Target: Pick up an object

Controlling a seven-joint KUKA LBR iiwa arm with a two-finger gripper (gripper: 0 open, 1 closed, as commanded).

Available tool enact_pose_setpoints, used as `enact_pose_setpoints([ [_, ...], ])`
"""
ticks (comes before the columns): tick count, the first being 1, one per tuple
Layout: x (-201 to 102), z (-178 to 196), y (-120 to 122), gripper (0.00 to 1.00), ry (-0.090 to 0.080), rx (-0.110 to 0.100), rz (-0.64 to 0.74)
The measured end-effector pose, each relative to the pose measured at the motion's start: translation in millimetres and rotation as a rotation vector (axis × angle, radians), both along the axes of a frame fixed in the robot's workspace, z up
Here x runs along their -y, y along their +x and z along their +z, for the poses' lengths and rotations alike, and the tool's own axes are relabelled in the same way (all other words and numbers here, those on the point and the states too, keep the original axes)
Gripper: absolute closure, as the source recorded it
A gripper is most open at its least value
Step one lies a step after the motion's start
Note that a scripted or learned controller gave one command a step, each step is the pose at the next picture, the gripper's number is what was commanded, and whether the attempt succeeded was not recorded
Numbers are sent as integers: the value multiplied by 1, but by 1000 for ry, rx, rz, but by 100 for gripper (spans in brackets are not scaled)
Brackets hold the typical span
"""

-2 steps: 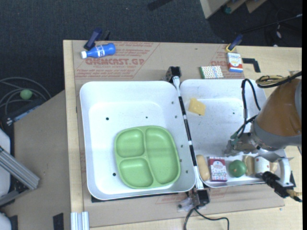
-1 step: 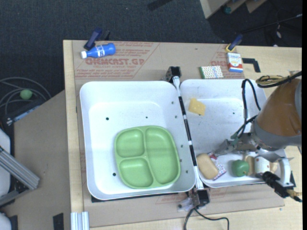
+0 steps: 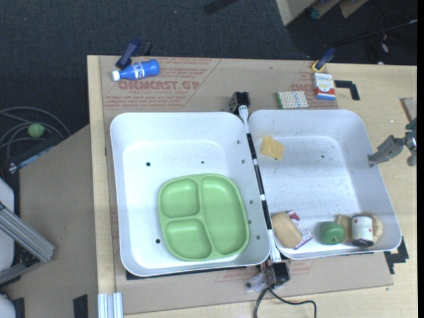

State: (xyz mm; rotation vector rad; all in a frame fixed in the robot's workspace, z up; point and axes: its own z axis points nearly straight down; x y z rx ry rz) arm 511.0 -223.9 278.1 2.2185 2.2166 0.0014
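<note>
Camera view: light wooden desk with faint red lettering carries two shallow white plastic bins with rounded corners, side by side. Left bin holds a pale green, glossy three-compartment plastic tray, rounded-rectangular, lying flat in the near half. Right bin holds a small pale yellow, sponge-like block near its far left corner, well apart from the rest. Along its near wall: a tan rounded lump on a red-and-white wrapper, a small dark green rounded object, and just beside it a small cylindrical can with white label and dark ends, touching a tan piece behind it. Grey metal gripper sits at the right bin's right rim, nothing between its parts; cannot tell its opening. Blue-and-white bottle lies on the desk beyond the left bin.
</note>
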Motion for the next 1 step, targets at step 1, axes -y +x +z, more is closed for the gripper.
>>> enact_pose_setpoints([
  [1, -61, -154, -1, 0, 5, -9, 2],
])
